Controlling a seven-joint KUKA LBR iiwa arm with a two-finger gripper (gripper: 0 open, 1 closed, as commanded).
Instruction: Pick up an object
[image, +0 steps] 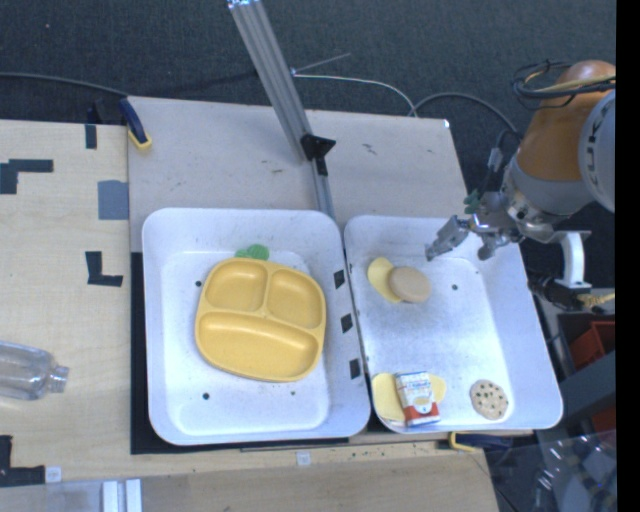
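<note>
My gripper (465, 242) hangs over the far right part of the right bin (520, 330), its two fingers spread open with nothing between them. A tan round bun (409, 284) lies below and to the left of it, resting against a small yellow piece (380, 274). Near the bin's front edge sit a small juice carton (417, 397) on a yellow item (388, 392) and a chocolate-chip cookie (489, 399). The left bin (170, 300) holds a yellow divided plate (262, 318) with a green thing (254, 252) peeking out behind it.
A slanted metal pole (282, 85) crosses the bench behind the bins. A clear plastic bottle (28, 370) lies on the wooden surface at far left. The grey arm with its orange band (560, 130) comes in from the upper right.
</note>
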